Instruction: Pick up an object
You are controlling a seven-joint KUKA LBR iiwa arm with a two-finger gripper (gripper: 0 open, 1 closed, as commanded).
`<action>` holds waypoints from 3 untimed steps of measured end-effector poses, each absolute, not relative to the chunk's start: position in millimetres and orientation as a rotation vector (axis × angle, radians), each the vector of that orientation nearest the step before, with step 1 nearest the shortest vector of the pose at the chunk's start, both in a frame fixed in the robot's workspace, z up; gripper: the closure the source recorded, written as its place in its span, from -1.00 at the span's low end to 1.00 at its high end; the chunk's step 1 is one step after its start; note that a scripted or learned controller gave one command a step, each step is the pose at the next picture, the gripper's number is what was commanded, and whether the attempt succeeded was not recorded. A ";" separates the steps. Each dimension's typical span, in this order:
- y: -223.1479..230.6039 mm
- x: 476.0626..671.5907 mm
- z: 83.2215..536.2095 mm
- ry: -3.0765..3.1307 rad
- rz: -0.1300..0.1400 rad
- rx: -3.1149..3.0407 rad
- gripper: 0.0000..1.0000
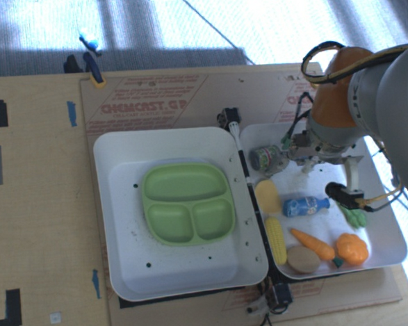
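Gripper (305, 160) hangs over the upper part of the right bin (402, 248); from this slant I cannot tell whether it is open or closed.

Two things lie close to it. A small can (263, 157) lies on its side just beside the gripper, toward the view's left, with its long axis roughly left to right. It sits hard by the wall that divides the bins. A blue bottle (304, 205) lies flat near the gripper, toward the view's bottom, also left to right, with its cap end to the right.

The can looks the nearer, so I judge it the likelier target. The gripper would have to close across the can's axis, and a round thing on its side may roll toward the wall.

Farther down the view from the gripper, packed close, lie:
- a yellow piece (267, 195)
- a corn cob (275, 239)
- a carrot (313, 244)
- a potato (303, 260)
- an orange fruit (353, 248)
- a green toy vegetable (355, 216)

The bin floor is smooth white plastic and bare right under the gripper, so there seems room to descend. The wall leaves little room on the can's far side. Beyond the can, well apart from the gripper, the left bin (103, 201) holds a green divided plate (187, 203).
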State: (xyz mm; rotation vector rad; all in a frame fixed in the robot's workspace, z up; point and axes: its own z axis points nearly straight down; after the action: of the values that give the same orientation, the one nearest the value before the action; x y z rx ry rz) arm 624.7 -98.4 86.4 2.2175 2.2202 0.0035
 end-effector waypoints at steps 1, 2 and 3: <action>-137.4 528.4 86.6 2.217 -0.001 2.221 -1.00; -114.9 493.9 87.0 2.216 0.006 2.218 -1.00; -146.7 560.7 86.6 2.218 0.004 2.216 -1.00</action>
State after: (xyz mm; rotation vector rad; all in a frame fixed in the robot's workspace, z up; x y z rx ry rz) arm 560.7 -146.7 86.6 2.2160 2.2180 0.0037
